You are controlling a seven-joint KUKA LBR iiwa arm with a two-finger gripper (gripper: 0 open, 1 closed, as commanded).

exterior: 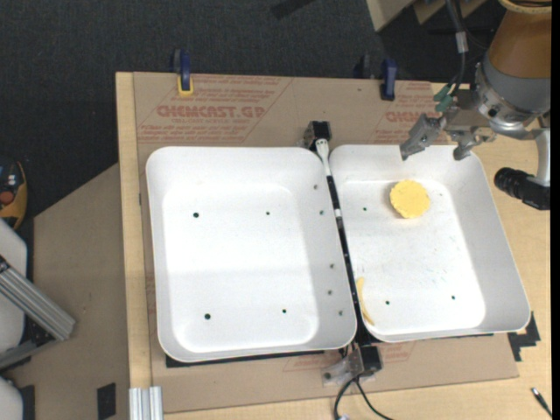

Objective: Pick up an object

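Nearest, 2 bins sit side by side, the yellow disc lying flat in the right one while the gripper, fingers spread, hangs over its far rim, seemingly poised to descend.

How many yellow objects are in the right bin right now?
2. A round yellow object lies in the right bin's far half, near the gripper. A second yellow piece sits against that bin's left wall, partly hidden by the rim.
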